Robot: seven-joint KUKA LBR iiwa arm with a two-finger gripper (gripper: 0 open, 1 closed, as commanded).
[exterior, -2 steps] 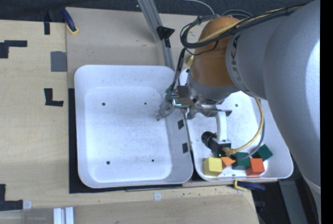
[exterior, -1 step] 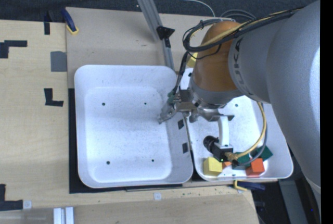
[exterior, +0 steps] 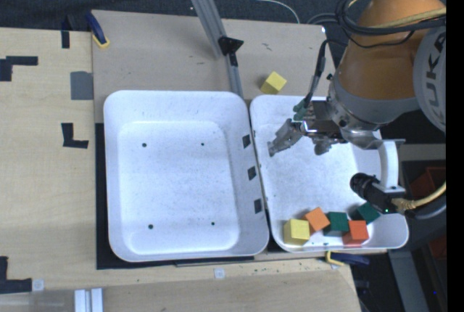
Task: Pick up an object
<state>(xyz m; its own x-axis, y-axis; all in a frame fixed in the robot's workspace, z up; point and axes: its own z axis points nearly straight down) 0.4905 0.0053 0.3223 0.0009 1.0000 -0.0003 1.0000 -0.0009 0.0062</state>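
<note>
My gripper (exterior: 301, 141) hangs over the upper middle of the right bin (exterior: 290, 180), its two fingers spread apart with nothing between them. Several small blocks lie along that bin's near edge, well below the gripper: a yellow block (exterior: 296, 230), an orange block (exterior: 317, 218), a green block (exterior: 337, 222), a red-orange block (exterior: 357, 231) and a dark green block (exterior: 368, 212). Another yellow block (exterior: 274, 82) rests on the bench just beyond the right bin's far rim.
The left bin (exterior: 123, 173) lies beside the right one, and their rims meet at the centre. A slanted metal rod (exterior: 210, 13) with a black clamp rises from the far side. The arm's bulky orange body (exterior: 388, 49) overhangs the right bin's right side.
</note>
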